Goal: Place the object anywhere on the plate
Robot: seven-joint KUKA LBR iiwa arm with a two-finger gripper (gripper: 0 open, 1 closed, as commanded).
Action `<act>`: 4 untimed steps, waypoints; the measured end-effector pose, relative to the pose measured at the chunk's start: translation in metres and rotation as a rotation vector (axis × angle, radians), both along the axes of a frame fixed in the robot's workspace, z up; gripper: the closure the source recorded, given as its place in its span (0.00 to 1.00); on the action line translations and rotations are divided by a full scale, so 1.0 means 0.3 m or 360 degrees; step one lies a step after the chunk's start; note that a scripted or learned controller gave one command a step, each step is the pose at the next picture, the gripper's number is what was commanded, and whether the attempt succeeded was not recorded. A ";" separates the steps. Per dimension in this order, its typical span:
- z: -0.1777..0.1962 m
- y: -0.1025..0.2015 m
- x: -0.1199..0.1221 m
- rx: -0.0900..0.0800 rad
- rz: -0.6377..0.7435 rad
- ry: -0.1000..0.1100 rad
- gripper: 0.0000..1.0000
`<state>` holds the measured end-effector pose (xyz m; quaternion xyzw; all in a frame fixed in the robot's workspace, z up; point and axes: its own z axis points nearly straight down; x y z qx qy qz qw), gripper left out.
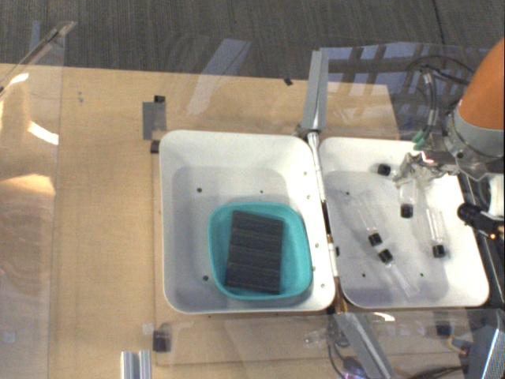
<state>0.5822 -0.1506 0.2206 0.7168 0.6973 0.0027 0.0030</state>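
No text, label, brand, number or sign can be read anywhere on the bench, the bins or the things lying in them.

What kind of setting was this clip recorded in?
Most likely a robotics lab test cell, not a home or kitchen. Two shallow white bins sit side by side on a wooden bench, transparent panels with reflections surround them, and loose cables hang near the arm at right.

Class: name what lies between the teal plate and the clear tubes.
In the camera view, the bins' adjoining walls separate the teal plate from the clear tubes.
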 end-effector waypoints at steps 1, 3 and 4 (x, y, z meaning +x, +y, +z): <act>-0.372 0.192 -0.043 -0.0008 0.0341 -0.0008 1.00; -0.116 0.695 -0.183 -0.0003 0.0755 0.0001 1.00; -0.116 0.693 -0.183 -0.0003 0.0753 0.0001 0.00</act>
